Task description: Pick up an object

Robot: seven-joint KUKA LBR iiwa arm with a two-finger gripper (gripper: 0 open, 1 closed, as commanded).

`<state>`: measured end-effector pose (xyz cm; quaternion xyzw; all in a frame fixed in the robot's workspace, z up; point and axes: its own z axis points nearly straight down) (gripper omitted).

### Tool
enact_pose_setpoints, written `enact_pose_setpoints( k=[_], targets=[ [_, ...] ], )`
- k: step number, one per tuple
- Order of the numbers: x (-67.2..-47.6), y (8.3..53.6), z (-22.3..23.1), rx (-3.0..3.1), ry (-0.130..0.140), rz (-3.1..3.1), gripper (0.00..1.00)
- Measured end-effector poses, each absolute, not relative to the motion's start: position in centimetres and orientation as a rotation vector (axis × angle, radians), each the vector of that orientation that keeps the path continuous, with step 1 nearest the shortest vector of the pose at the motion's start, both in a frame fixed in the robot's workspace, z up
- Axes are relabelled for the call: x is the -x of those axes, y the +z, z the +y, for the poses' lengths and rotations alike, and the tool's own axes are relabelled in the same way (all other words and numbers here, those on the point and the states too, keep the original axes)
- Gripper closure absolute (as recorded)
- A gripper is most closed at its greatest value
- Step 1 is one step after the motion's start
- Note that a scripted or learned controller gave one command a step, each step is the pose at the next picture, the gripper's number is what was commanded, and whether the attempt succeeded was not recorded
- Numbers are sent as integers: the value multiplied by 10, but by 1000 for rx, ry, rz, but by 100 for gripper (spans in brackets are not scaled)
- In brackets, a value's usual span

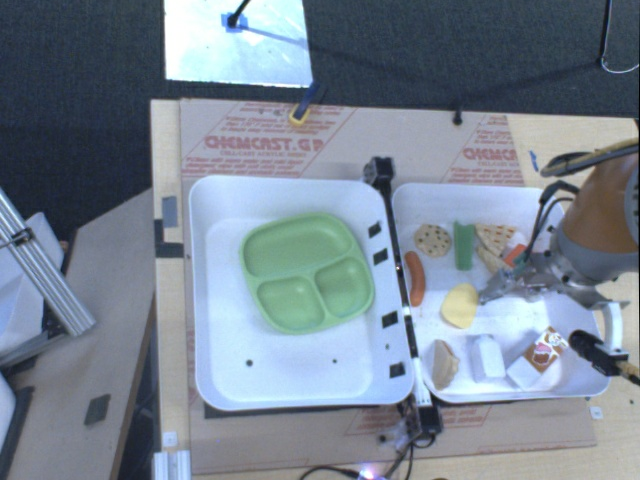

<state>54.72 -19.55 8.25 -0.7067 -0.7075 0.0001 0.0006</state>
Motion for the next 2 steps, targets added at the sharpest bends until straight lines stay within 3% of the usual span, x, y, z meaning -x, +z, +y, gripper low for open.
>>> enact_pose_setpoints(
  k=[1, 2],
  targets=[
    [-548, 96, -196, 2223, -3, -2225, 100],
    [-555, 151, -207, 2223, -4, -2230, 100]
  ],
)
